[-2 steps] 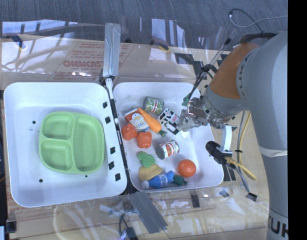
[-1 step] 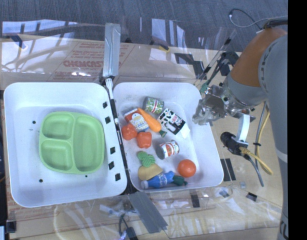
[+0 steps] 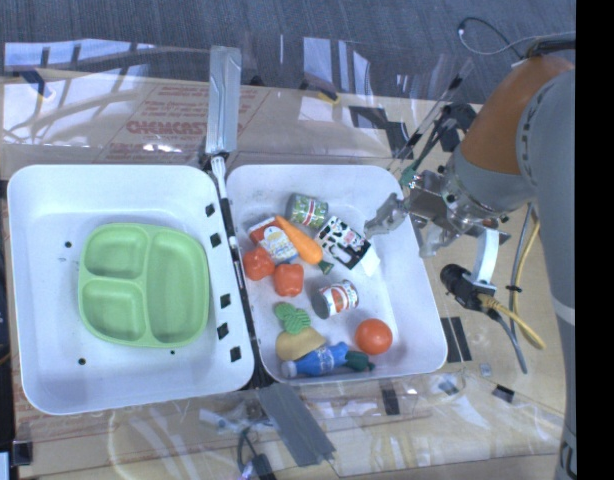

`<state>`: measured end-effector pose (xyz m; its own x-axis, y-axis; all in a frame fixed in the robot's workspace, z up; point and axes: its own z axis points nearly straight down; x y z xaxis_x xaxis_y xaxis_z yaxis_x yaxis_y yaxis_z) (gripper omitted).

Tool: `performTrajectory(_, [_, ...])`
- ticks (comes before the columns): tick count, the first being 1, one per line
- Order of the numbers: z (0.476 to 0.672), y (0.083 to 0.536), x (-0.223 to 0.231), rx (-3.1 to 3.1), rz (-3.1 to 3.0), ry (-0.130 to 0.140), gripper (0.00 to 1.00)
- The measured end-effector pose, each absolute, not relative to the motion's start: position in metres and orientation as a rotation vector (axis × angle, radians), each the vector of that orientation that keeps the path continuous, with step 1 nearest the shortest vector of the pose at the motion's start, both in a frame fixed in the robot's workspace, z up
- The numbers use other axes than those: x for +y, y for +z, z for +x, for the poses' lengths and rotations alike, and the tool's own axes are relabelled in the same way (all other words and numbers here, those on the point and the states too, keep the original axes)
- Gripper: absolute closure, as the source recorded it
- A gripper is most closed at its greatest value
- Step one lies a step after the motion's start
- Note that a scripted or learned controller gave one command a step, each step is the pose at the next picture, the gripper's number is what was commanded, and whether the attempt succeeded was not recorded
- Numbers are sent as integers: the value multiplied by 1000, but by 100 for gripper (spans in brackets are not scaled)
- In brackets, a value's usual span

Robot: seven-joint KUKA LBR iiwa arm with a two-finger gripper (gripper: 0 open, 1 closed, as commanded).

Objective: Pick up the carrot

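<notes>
Nearest the camera, along the front wall of the right bin (image 3: 427,313), a blue bottle (image 3: 322,360) lies on its side with a yellowish, pear-like piece (image 3: 299,343) just behind it and an orange ball (image 3: 374,336) near the bottle's right end. A step further back sit a small green leafy piece (image 3: 293,318), a little can (image 3: 338,298) tipped over, and two red-orange pieces (image 3: 273,271) close together near the bin's left wall.

Beyond those lies the carrot (image 3: 301,241), on the bin floor and pointing slantwise, its upper end beside a small carton (image 3: 269,238) and its lower end close to a black-and-white box (image 3: 345,243). A green can (image 3: 307,210) rests just behind it. In the left bin (image 3: 27,268) a green divided plate (image 3: 144,284) sits alone.

Furthest back on the right, the gripper (image 3: 389,211) hovers over the bin's far right corner, well apart from the carrot (whether its fingers are spread or closed I cannot tell). Nothing is visibly held.

As a judgement, the task is at its start: the carrot is not yet grasped, and the reach across, the descent, the closing and the lift are all left to do.
</notes>
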<state>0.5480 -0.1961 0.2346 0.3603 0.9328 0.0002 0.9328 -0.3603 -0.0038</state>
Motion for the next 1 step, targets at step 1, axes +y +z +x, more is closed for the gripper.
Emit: performTrajectory(1, [599, 152, -132, -1942, -2459, 7, 0])
